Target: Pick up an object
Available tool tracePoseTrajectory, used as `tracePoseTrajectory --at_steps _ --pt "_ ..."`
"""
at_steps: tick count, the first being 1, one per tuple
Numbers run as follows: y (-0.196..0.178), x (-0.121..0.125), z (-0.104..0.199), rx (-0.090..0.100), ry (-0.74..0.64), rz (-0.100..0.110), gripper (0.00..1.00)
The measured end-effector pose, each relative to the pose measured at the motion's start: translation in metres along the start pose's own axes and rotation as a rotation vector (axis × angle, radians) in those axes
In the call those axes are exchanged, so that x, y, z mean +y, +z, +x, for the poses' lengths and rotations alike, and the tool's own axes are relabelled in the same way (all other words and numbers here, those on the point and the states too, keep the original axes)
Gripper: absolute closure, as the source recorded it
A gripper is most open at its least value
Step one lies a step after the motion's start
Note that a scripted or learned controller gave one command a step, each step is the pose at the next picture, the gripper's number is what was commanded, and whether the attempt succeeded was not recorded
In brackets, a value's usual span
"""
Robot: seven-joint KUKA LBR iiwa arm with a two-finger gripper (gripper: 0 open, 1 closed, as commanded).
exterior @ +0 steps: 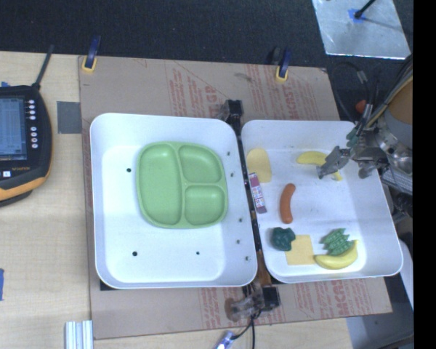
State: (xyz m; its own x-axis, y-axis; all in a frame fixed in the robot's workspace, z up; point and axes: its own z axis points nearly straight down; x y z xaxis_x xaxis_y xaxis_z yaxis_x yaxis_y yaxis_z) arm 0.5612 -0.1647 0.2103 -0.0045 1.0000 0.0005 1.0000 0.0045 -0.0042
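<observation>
While the pincer [333,167] hung low over the right bin [370,195], it sat just beside a small yellow piece [310,158] near the far wall, and whether its tips were spread or closed I could not tell; nothing showed in its grip. The orange sausage [286,203], broccoli [282,238], cheese slice [300,251] and banana [336,259] lay nearer the front. The risk, I judged: the yellow piece was flat and close to the wall, so it could skid away or be missed.
</observation>
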Motion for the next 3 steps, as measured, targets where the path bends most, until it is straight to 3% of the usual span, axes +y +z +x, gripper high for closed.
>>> tracePoseTrajectory --at_steps 1,2,3 --pt "0.119 0.001 0.072 -0.001 -0.001 0.000 0.00" --pt "0.109 0.001 0.071 -0.003 -0.004 0.002 1.00" --pt "0.018 -0.021 0.148 0.000 -0.002 -0.001 1.00"
